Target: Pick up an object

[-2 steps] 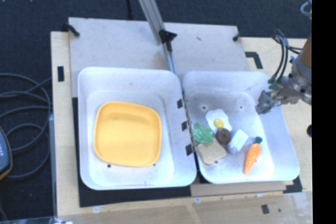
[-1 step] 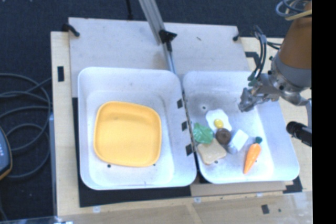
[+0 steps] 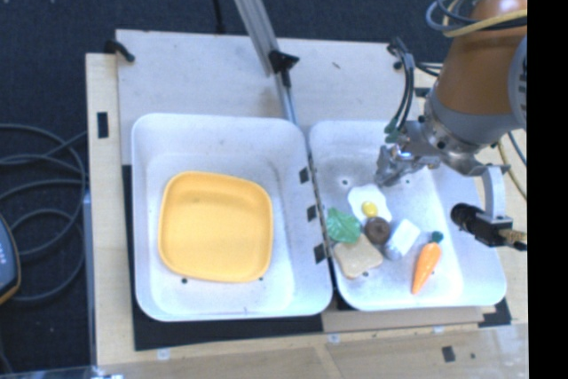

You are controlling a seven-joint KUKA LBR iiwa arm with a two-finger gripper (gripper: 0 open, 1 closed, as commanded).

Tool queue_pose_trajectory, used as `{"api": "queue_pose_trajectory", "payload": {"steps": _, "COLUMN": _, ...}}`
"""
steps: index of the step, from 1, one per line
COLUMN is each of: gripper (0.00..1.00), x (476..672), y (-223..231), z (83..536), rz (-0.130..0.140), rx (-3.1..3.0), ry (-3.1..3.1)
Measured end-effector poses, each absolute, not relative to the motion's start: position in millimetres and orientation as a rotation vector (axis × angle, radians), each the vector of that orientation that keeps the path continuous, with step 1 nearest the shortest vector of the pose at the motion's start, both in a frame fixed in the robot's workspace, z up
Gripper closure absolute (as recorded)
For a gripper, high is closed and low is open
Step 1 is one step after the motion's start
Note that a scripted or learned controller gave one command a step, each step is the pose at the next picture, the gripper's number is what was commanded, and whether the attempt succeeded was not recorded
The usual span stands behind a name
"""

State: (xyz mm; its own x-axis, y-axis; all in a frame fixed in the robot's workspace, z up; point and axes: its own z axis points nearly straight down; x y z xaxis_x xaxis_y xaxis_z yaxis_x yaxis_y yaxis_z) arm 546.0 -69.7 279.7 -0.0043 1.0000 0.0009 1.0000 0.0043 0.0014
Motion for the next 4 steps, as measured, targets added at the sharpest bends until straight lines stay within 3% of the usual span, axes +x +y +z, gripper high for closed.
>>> {"api": "queue_pose_trajectory", "payload": {"steps": 2, "gripper": 1.0, "x": 542.7, "y": 33, "z": 275, "rz": 0.002, "rx": 2.217, "ry": 2.226}}
{"api": "queue_pose_trajectory", "payload": {"steps": 3, "gripper": 1.0, "x": 555.4, "y": 88, "z": 266, "rz": 0.0, "rx": 2.217, "ry": 2.226}}
{"api": "queue_pose_trajectory", "payload": {"steps": 4, "gripper": 0.0, "x": 555.6, "y": 86, "z": 267, "rz": 0.0, "rx": 2.222, "ry": 2.221}}
